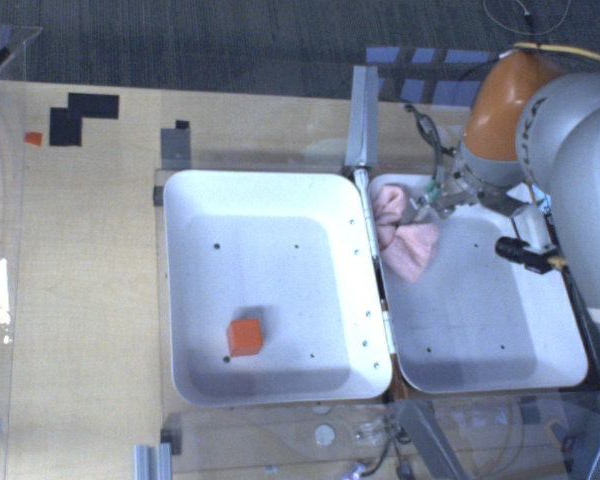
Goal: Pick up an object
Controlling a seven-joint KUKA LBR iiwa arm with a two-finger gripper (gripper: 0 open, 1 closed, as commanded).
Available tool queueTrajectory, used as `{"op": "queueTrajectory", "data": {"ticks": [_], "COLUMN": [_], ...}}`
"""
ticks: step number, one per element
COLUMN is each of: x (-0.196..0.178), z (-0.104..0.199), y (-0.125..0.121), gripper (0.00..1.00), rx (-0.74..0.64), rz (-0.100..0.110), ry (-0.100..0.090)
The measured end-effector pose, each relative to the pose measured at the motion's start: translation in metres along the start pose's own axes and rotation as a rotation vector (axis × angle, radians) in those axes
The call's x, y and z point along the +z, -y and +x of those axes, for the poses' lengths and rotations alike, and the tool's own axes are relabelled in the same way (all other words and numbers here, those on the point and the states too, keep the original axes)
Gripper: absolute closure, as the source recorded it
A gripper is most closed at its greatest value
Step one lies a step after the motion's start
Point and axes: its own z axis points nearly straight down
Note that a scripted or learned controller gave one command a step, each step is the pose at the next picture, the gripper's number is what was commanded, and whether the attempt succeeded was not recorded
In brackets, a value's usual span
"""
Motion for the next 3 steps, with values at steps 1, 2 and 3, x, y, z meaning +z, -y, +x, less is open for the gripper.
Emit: {"op": "queueTrajectory", "data": {"ticks": [1,2,3], "x": [0.0,-0.002,-0.002], "z": [0.005,0.031,0.03], "y": [0.042,0.061,0.069], "gripper": [0.0,0.0,0.0], "rx": [-0.021,-0.126,-0.147], "rz": [-0.014,-0.02,-0.02], "ry": [0.007,0.013,0.012]}}
